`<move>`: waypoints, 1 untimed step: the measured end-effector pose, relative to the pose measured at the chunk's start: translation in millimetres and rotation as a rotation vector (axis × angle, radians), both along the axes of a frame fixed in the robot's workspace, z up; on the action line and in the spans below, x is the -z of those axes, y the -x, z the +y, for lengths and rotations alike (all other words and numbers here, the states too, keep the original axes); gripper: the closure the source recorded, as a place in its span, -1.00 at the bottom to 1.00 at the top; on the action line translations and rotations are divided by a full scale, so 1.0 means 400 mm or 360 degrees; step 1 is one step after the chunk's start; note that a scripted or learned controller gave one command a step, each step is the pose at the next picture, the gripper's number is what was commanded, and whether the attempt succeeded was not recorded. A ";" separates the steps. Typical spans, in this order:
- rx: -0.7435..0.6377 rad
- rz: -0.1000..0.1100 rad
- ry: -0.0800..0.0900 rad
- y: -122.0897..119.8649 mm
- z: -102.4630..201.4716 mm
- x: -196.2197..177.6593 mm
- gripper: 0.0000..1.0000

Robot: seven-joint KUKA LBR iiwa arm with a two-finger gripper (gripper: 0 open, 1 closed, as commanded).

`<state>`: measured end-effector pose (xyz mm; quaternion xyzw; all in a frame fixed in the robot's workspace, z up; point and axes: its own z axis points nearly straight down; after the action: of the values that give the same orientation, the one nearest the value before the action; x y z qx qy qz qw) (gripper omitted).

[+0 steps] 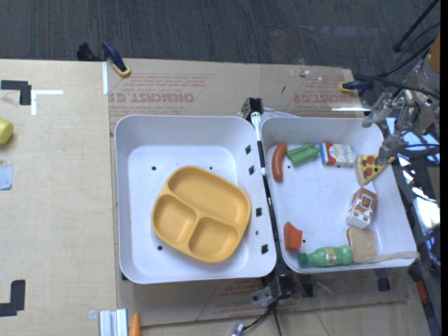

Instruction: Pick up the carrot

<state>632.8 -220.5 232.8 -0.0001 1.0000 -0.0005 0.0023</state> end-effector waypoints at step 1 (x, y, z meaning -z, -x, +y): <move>-0.0062 0.0001 -0.0003 0.086 0.305 0.061 -1.00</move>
<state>598.5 -98.6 208.5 -0.0194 0.9998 0.0007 0.0019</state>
